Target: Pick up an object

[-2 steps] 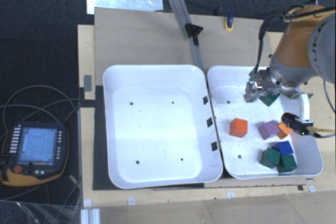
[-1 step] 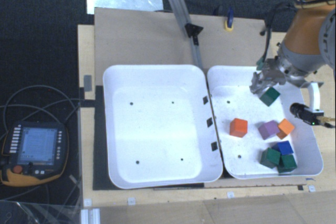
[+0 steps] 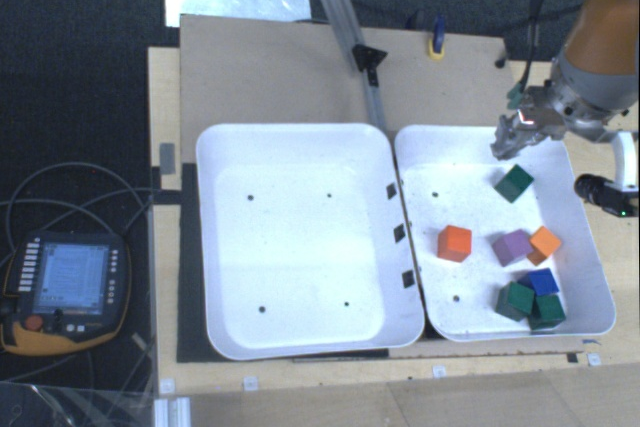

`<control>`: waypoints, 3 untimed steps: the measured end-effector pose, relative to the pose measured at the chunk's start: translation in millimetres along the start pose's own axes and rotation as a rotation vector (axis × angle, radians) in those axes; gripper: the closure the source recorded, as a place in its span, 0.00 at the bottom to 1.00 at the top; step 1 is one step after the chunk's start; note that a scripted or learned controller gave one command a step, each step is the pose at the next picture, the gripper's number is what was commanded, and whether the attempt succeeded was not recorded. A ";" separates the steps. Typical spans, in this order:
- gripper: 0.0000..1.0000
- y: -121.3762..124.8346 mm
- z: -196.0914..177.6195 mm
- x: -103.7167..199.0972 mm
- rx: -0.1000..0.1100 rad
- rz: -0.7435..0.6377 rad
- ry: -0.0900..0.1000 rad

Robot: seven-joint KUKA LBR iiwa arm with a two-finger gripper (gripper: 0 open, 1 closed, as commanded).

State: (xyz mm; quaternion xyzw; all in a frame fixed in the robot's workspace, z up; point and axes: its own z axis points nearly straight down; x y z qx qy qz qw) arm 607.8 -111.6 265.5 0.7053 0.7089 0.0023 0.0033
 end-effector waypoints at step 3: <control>1.00 -21.8 16.8 166.0 0.008 -0.005 0.004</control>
